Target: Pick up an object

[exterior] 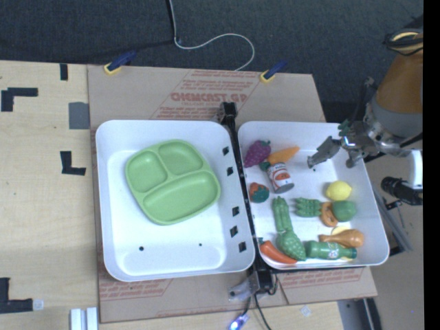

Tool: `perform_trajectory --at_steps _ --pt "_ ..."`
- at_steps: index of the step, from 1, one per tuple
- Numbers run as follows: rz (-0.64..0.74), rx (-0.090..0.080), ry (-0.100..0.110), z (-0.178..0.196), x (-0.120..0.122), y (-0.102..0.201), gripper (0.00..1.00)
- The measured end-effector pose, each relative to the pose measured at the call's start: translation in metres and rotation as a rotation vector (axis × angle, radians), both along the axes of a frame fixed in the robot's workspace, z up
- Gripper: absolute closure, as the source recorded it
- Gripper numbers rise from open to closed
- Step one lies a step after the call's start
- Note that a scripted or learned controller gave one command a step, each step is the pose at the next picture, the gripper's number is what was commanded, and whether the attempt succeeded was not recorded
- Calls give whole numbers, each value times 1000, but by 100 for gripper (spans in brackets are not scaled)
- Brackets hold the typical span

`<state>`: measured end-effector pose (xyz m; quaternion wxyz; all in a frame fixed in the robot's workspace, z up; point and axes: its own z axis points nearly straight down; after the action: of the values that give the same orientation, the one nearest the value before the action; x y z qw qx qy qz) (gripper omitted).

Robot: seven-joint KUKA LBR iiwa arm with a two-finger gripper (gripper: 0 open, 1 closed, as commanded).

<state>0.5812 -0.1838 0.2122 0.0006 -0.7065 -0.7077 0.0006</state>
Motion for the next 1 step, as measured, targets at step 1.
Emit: perform_trajectory --at_steps 1 --pt "9 0 -15 143 -23 76 0"
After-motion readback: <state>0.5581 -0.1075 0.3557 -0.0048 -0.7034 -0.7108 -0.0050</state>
